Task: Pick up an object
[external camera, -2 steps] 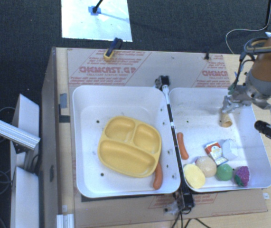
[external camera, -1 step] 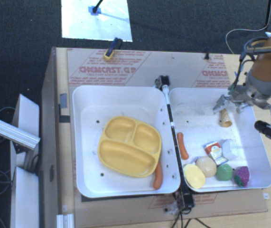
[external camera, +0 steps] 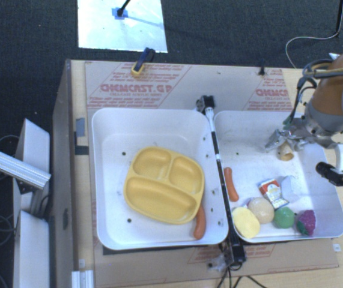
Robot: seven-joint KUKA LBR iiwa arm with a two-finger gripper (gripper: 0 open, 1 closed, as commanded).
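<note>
Along the near edge of the right bin (external camera: 324, 188), toy foods lie clustered: a yellow lemon-like piece (external camera: 245, 221), a beige ball (external camera: 260, 209), a green ball (external camera: 284, 217) and a purple grape bunch (external camera: 306, 222), with a red-and-white packet (external camera: 271, 191) and a clear wrapper (external camera: 291, 186) just behind. An orange carrot-like stick (external camera: 231, 184) rests by the divider between bins. In the left bin (external camera: 108, 161), a yellow divided tray (external camera: 164, 184) sits centered, an orange sausage (external camera: 200, 222) touching its near right corner. Toward the right bin's far side, the arm (external camera: 336, 95) lowers its tool (external camera: 282, 141) over a small tan object (external camera: 286, 153); whether the tool is spread or pinching cannot be told. A yellow-handled item (external camera: 142, 62) lies at the desk's far edge.
</note>
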